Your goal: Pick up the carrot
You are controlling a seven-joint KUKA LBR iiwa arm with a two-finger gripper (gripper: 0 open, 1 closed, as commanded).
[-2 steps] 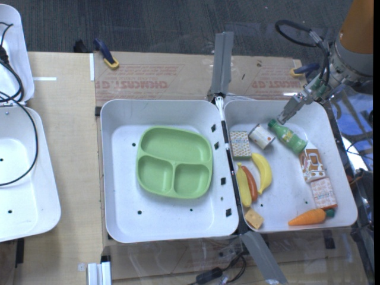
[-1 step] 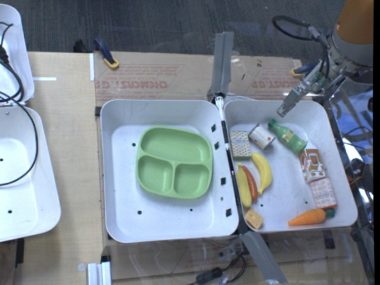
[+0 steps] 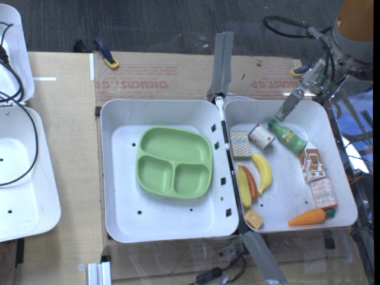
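A: Logging the frame. Where's the carrot (image 3: 309, 217) sitting?

B: Lying flat in the right bin (image 3: 341, 159), near the front-right corner, orange body pointing left, green top to the right. It's lying just in front of two snack packets (image 3: 317, 177) stacked along the right wall; whether it's touching the nearer pkt, can't tell.

A: And the gripper (image 3: 292, 107)?

B: Hanging over the back of the right bin, slanting down-left from the wrist at upper right. Tip is sitting just above the cap end of a green bottle (image 3: 288, 135). Nothing is showing between the fingers. How far open: can't tell from this angle, fingers are reading as one grey bar.

A: Gripper vs carrot?

B: Well apart. Carrot is at the front, gripper at the back.

A: Other items, rt bin?

B: White can (image 3: 261, 136) lying beside the bottle, sponge-like block (image 3: 239, 145) at the left wall, banana (image 3: 262, 171), a red-and-yellow piece (image 3: 247, 184) beside it, small tan piece (image 3: 254, 219) at front.

A: Left bin (image 3: 119, 177)?

B: Holding a green divided plate (image 3: 175, 161), three compartments, lying flat.
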